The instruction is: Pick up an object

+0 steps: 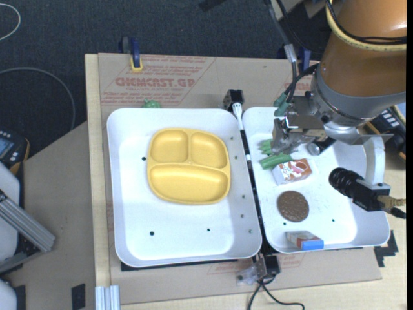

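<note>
I had the gripper [282, 136] down at 11 o'clock in the right bin [371, 237], over the green beans [277, 156]; couldn't tell the fingers' state. Approach step, I judged. Next needed a confirmed closure, then a lift.

Our arm, reaching in from the right

We see our grey arm [361, 76] with its orange band filling the upper right corner, wrist bent downward, and our gripper [281, 139] hanging low at its tip, pointing down and to the left
</note>
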`<state>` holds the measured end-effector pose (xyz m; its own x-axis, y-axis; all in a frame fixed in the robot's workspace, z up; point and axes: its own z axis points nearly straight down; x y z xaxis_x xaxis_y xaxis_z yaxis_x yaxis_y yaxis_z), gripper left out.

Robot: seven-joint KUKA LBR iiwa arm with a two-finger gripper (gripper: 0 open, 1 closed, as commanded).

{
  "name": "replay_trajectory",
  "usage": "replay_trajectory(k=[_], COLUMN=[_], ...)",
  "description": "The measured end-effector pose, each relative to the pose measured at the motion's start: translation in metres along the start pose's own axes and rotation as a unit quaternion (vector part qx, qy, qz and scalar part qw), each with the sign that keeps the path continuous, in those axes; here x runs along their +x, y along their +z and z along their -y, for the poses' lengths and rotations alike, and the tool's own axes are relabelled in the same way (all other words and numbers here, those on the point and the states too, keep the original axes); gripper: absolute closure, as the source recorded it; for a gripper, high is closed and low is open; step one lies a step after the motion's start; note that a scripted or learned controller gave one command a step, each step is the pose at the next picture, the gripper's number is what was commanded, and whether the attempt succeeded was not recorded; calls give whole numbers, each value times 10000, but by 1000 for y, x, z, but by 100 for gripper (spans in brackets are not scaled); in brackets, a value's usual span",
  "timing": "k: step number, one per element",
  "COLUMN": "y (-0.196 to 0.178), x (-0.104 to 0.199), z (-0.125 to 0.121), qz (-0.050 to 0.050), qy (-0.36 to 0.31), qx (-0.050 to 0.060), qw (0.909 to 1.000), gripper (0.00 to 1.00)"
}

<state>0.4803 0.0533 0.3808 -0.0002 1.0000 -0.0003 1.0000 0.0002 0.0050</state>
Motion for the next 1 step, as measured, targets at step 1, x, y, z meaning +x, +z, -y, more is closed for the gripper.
replay_trajectory(k=[1], y=[72], x=[-31], z=[-13], qz=[7], qy=[21], qx=[70], qw=[10000], gripper=[100])
